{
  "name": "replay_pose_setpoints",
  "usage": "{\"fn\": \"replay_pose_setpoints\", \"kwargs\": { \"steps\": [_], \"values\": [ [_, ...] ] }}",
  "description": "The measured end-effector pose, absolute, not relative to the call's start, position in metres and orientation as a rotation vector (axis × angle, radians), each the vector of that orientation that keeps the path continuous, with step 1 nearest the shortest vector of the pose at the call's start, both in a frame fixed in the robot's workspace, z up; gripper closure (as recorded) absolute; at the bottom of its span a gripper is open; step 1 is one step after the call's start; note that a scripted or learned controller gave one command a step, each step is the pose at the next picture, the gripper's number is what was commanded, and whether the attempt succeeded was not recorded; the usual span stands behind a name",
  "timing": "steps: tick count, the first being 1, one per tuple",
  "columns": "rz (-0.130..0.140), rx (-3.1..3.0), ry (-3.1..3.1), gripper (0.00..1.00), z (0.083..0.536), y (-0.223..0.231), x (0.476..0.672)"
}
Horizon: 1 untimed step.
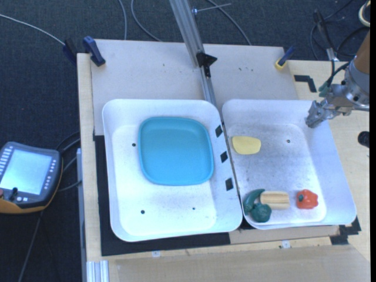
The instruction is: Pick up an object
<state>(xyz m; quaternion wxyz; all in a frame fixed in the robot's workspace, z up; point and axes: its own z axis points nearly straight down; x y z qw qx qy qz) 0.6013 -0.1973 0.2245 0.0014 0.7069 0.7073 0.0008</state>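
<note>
the left bin [120,216] held one blue plate [175,150], lying flat near its middle. the right bin [338,157] held four small things: one yellow piece [246,145] near its left wall, and along the near edge one green piece [257,204], one tan block [275,200] touching it, and one red piece [306,199] just beside the block. the gripper [315,116] hung over the far right corner of the right bin, well apart from all four, with nothing between its fingers; whether they stood spread or closed could not be told at that size. the step in hand looked like the approach, with no pick yet made. to do it well, the yellow piece seemed the best target, since it lay alone with bare floor all round, so the fingers could straddle it without nudging a neighbour. the three near-edge things crowded each other and the bin wall, which would likely spoil a grasp. coming straight down and closing low seemed wise.
</note>
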Motion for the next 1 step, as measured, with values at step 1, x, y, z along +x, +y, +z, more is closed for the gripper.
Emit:
{"fn": "replay_pose_setpoints", "kwargs": {
  "steps": [1],
  "values": [
    [0.002,2.217,2.226,1.0,0.2247,-0.1483,0.598]
  ]
}}
